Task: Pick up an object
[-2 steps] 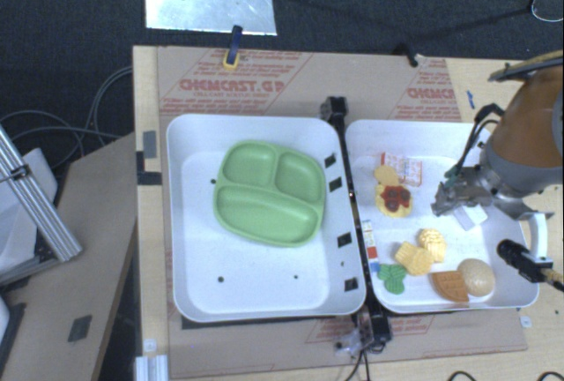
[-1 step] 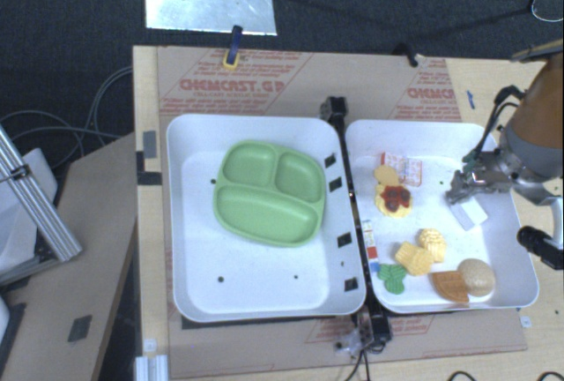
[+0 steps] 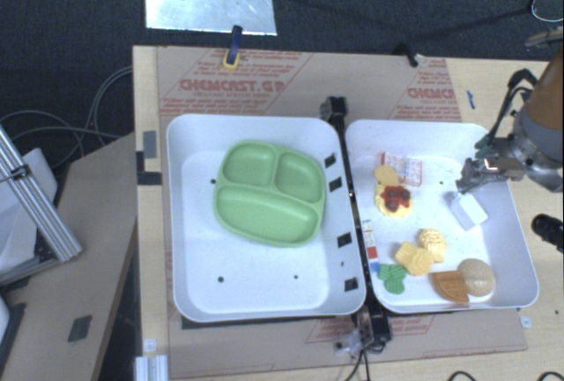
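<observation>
Reaching seems to be the step underway: the gripper (image 3: 470,177) is hanging over the right bin's (image 3: 520,234) far edge, grip state impossible to tell. Toy food (image 3: 394,199) is lying mid-bin; next, lowering onto one piece.

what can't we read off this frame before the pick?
- Pincer, camera view: too small and blurred to tell whether it is open or shut.
- Arm, camera view: cut off by the right edge.
- Red and white packet, camera view: print too small to read.
- Green toy, camera view: shape too small to identify.
</observation>
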You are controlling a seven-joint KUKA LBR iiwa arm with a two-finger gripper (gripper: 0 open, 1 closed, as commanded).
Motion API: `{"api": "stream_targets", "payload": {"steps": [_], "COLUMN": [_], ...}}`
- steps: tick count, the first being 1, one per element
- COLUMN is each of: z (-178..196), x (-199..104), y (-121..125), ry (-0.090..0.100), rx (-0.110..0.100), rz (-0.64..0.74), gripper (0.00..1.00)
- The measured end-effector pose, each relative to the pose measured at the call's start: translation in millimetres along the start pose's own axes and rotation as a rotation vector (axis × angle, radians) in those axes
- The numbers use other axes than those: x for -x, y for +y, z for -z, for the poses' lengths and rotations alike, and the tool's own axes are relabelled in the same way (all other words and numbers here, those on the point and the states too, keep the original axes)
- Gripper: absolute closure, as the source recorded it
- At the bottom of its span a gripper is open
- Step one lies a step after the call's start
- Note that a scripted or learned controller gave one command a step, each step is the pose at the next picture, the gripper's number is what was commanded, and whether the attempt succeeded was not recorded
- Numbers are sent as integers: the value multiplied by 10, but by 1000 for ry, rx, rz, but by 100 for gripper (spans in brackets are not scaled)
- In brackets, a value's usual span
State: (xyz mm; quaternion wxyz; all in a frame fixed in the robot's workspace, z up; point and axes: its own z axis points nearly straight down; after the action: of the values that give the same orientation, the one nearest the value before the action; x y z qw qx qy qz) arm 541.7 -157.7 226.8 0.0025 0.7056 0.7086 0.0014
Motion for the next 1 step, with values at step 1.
{"api": "stream_targets", "payload": {"steps": [1], "z": [-85], "x": [-507], "y": [-149], "ry": [3], "rx": [-6], "rz": [3], "gripper": [100]}}
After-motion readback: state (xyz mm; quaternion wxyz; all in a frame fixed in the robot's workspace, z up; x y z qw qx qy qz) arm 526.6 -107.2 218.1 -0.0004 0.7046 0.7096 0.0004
